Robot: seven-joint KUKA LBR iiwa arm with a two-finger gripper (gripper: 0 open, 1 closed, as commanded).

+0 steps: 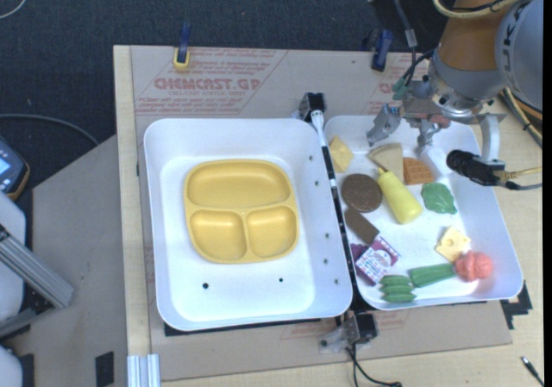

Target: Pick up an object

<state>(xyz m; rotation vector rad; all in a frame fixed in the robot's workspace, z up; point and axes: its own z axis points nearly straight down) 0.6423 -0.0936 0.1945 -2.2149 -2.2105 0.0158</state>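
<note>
The task names no particular object, so we take the likeliest candidates to be the pieces nearest the gripper (404,128): a pale wedge (387,155) and a tan cracker-like square (417,171), both lying at the far end of the right bin (504,243), with a yellow bottle (398,195) just beside them and a brown disc (361,191) next to that. Further toward the near end we see a green lump (439,198), a holed cheese piece (453,244), a pink-red lump (473,266), a green pepper (431,273), pea pods (397,288) and a purple packet (376,260). The gripper hangs just above the wedge and cracker with its two fingers spread apart and nothing between them, so we judge this to be the approach step, before any grasp. The next move, as we read it, calls for lowering straight down so the fingers straddle one piece without nudging the bottle, then closing. The left bin (164,204) holds a yellow divided tray (241,209), well apart from the action.
</note>
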